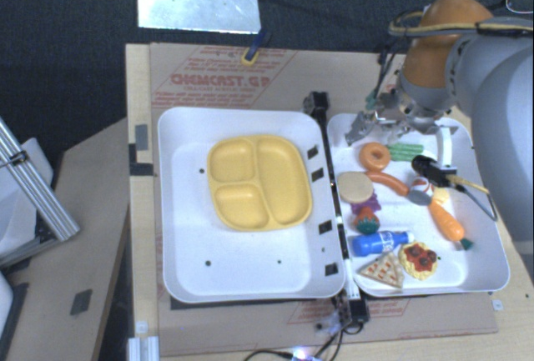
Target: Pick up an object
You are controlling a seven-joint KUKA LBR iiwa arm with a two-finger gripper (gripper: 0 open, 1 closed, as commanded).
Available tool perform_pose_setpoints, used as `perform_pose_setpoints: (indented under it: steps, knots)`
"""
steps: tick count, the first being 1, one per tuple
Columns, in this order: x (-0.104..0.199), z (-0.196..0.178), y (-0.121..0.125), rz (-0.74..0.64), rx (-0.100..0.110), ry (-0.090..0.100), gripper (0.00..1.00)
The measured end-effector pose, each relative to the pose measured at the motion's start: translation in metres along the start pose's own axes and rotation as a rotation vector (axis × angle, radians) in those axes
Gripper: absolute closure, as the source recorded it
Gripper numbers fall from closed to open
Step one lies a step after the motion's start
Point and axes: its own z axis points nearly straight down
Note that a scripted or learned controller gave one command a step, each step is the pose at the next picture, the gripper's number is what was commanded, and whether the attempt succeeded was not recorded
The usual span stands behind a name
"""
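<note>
1. Closest to the camera, a toy pizza slice (382, 270) lies at the near edge of the right bin (482, 269), with a small round pizza (419, 260) just beside it.
2. Behind these, a blue bottle (380, 243) lies on its side, and a toy carrot (449, 222) lies at a slant further right.
3. Along the bin's left wall sit a red-and-green toy fruit (367, 223), a purple piece (368, 205) and a tan round bun (355, 186), each touching the next.
4. Further back lie an orange sausage (388, 182), a toy doughnut (375, 156) and a green pod (406, 152), all close together.
5. At the far left corner of the right bin is the gripper (367, 127), just behind the doughnut; whether it is released or clenched cannot be told from this angle.
6. A yellow three-compartment plate (259, 182) lies flat in the middle of the left bin (192, 268).
</note>
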Motion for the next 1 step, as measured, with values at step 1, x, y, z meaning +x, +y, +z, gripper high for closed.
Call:
perform_pose_setpoints:
  steps: [1]
  knots:
    - [0.0004,0.0273,0.0003,0.0,0.001,0.0,0.0]
